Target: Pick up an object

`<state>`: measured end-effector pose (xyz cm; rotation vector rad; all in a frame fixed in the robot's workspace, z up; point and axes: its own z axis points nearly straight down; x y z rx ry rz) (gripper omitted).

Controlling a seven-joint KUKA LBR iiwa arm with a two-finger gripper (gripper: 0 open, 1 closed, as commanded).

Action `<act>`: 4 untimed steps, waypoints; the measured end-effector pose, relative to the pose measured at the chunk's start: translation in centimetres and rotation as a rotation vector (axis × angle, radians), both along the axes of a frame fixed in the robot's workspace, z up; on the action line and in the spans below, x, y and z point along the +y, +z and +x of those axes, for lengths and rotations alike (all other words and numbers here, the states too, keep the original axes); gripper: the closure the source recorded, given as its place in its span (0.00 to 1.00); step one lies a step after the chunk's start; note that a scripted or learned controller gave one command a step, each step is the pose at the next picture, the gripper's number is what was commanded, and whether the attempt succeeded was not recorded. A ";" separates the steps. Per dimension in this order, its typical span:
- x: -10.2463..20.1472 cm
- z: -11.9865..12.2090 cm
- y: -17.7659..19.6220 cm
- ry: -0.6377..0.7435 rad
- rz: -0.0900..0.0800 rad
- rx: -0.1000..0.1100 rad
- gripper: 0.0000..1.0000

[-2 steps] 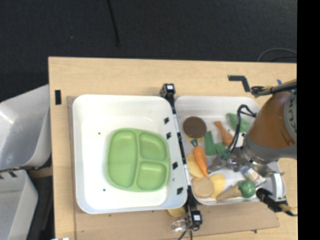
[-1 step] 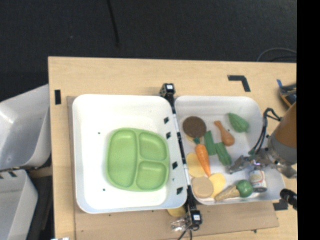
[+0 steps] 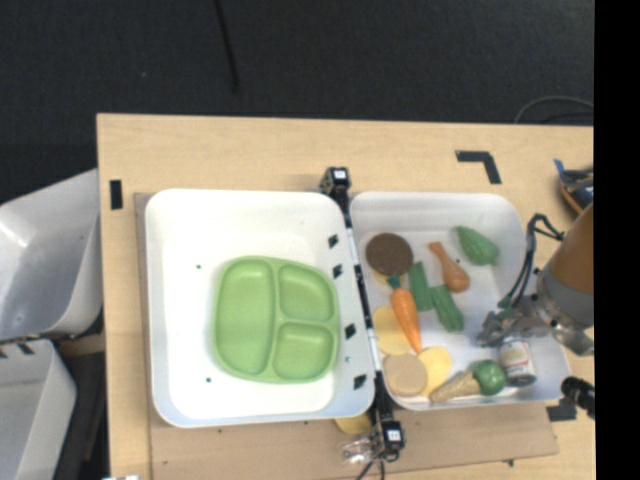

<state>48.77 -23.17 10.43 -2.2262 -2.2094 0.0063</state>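
Observation:
The right white bin (image 3: pixel 440 206) holds several toy foods. A brown disc (image 3: pixel 388 253) lies at its far left. Beside it are an orange drumstick (image 3: pixel 449 267) and a green pepper (image 3: pixel 476 245). A carrot (image 3: pixel 405 313) and green pods (image 3: pixel 437 299) lie mid-bin. Yellow slices (image 3: pixel 392 333), a tan cookie (image 3: pixel 405 375), a cone with a green ball (image 3: pixel 472 380) and a small can (image 3: pixel 517 362) sit along the near side. My gripper (image 3: pixel 498 327) hangs low at the bin's right side, just above the can and right of the pods. Nothing shows held in it.
The left white bin (image 3: pixel 170 268) carries a green three-part tray (image 3: pixel 273 318). A yellow item (image 3: pixel 352 425) lies off the bins at the near edge. Black clips join the bins along the middle divider (image 3: pixel 349 268). Cables run near the arm at the right.

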 end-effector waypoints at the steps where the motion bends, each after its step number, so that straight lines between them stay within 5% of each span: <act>1: 0.2 0.0 -0.7 0.002 0.000 -0.001 1.00; 2: 0.0 0.0 0.0 -0.005 0.001 0.001 1.00; 4: 13.7 0.3 -0.6 0.012 -0.001 -0.006 1.00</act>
